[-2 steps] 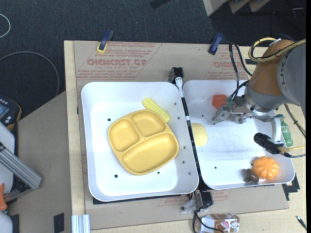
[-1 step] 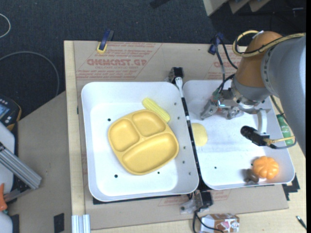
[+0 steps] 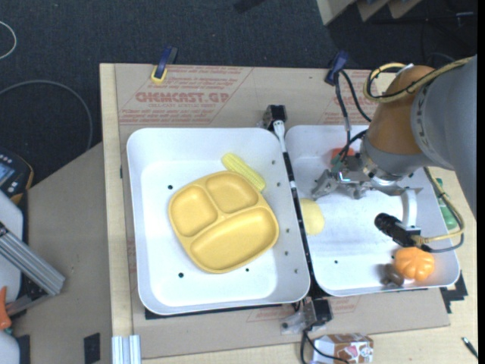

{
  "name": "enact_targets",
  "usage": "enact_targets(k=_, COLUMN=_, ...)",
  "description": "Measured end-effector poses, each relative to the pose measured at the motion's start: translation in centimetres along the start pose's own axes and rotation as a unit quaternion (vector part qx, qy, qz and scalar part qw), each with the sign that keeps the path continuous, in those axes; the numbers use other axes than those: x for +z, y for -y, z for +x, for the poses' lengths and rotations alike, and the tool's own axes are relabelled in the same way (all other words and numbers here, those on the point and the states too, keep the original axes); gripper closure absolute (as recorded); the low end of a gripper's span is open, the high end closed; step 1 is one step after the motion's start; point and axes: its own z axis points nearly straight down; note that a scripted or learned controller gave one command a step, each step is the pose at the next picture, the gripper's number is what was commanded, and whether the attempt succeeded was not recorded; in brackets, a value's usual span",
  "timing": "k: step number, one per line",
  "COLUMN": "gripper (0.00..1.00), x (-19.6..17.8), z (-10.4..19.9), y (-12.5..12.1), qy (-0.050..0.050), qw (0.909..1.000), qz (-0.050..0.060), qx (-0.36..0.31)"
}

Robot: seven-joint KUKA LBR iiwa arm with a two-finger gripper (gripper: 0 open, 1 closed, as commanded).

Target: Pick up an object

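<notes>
My gripper [image 3: 342,185] hangs low over the upper left part of the right bin [image 3: 356,268], its fingers spread open above bare white floor with nothing between them. A pale yellow lemon-like object [image 3: 311,217] lies just below and to the left of it, against the bin's left wall. A small red object [image 3: 336,155] sits just above the gripper, partly hidden by the wrist. An orange pumpkin-shaped toy [image 3: 414,264] rests in the bin's lower right corner.
The left bin [image 3: 151,256] holds a yellow divided plate [image 3: 223,220] with a yellow banana-like piece [image 3: 243,170] at its top edge. A green object [image 3: 449,212] lies along the right bin's right wall. The arm covers the right bin's upper right.
</notes>
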Motion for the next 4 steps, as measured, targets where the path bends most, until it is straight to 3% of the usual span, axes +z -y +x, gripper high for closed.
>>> enact_targets(k=1, gripper=0.0, x=-10.4, z=8.7, y=6.6, qy=-0.001, qw=1.0, qz=-0.002, qx=-0.004)
enact_targets(k=2, gripper=0.0, x=-20.4, z=11.5, y=11.1, qy=0.0, qw=1.0, qz=-0.007, qx=-0.003)
enact_targets(k=3, gripper=1.0, x=-20.9, z=11.3, y=11.0, qy=0.001, qw=1.0, qz=-0.004, qx=-0.002)
enact_targets(k=4, gripper=1.0, x=-18.1, z=8.6, y=11.1, qy=0.001, qw=1.0, qz=-0.001, qx=0.001)
